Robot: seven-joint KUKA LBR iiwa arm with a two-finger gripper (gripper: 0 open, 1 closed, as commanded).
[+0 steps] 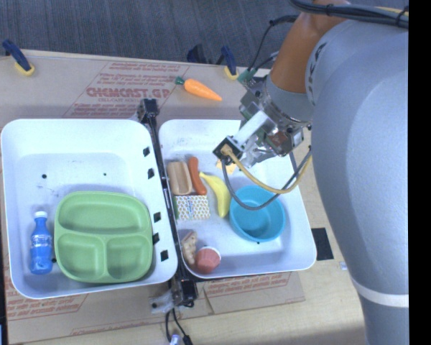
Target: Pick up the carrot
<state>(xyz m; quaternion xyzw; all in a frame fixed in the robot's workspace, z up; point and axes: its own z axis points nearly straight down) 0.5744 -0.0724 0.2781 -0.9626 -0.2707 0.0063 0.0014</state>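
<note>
Tapered orange carrot [201,90] on flat printed cardboard [115,85], ten o'clock from gripper [273,141]. Round blue bowl [257,215] at six. Clenched or released: cannot tell.

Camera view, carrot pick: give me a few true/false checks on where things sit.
1. The round blue plastic bowl sits in the view's right-hand white bin. True.
2. The small orange carrot lies in that bin too. False: it lies on the brown cardboard beyond the bin's far rim.
3. The green divided plastic plate is in the left-hand white bin. True.
4. The blue plastic bottle lies on the plate. False: it lies beside the plate, on the bin floor.
5. The claw holds the carrot. False: it hangs above the right-hand bin, apart from the carrot.
</note>
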